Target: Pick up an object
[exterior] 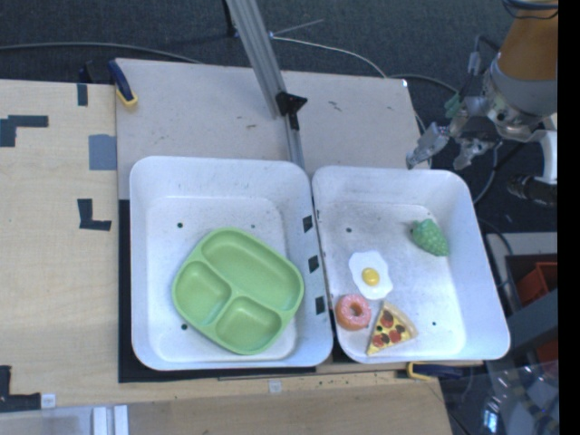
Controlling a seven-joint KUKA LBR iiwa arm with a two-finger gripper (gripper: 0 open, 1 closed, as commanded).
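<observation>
Two shallow white bins sit side by side on a bench, seen from above at a slant. The left bin holds one thing: a light green divided plate with three compartments, lying flat and turned at an angle toward the bin's near right part. Nothing lies in the plate's compartments.

The right bin holds four toy foods. A green, bumpy piece that looks like broccoli lies near the bin's right wall, apart from the rest. A fried egg, white with a yellow yolk, lies near the middle. Just in front of the egg, a pink-frosted doughnut rests close to the bin's left wall. A pizza slice with red toppings lies just beside the doughnut on its right, close to the near wall, its point toward the egg.

The grey arm with its orange band comes in at the upper right. Its gripper hangs above the bench just outside the far right corner of the right bin, well apart from all four foods. Its two fingers stand spread with a gap between them, and nothing is between them.

A slanted metal rail crosses the grey board behind the bins, ending at a black bracket above where the bins meet.
</observation>
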